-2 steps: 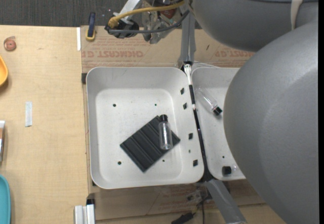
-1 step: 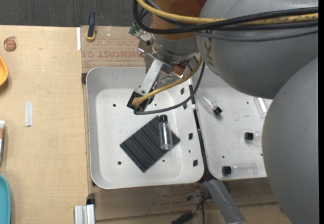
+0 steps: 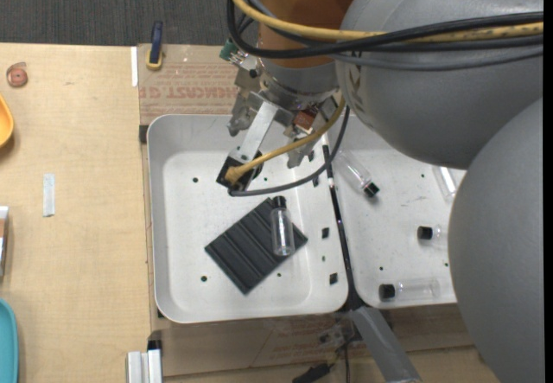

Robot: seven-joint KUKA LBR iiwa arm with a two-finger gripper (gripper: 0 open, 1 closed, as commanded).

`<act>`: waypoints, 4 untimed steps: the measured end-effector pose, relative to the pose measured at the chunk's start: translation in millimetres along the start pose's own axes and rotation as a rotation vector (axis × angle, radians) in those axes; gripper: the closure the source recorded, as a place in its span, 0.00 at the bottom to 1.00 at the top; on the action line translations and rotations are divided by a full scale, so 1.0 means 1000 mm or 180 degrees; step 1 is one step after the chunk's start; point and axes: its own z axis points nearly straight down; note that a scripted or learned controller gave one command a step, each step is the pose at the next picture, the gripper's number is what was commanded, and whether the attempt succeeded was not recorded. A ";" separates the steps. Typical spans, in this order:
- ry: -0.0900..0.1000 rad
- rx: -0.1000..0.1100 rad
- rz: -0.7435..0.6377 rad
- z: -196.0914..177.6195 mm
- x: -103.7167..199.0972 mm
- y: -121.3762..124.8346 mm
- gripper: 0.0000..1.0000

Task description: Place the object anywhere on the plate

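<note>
Lying on the one black ribbed plate [image 3: 246, 250] in the left bin [image 3: 173, 286], toward the plate's 3 o'clock corner, is one clear vial [image 3: 280, 230]. Three more vials [image 3: 359, 175] lie scattered in the right bin [image 3: 397, 226]. The gripper [image 3: 270, 132] hangs at the plate's 12 o'clock; whether it is open or closed cannot be told.

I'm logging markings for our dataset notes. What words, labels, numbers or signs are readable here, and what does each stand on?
Red print on the cardboard sheet behind the left bin: seemingly upside down, blurred, not readable.
Faint print on the cardboard strip at the front: too faint to read.
Black ribbed plate, clear vial: no lettering that I can make out.
</note>
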 end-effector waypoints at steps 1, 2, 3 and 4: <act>0.0013 -0.0004 0.1104 -0.013 0.001 0.029 0.00; 0.0017 -0.0002 0.2468 -0.059 0.034 0.097 0.00; 0.0009 -0.0007 0.2489 -0.067 0.032 0.099 1.00; 0.0001 -0.0001 0.2048 -0.104 -0.036 0.115 1.00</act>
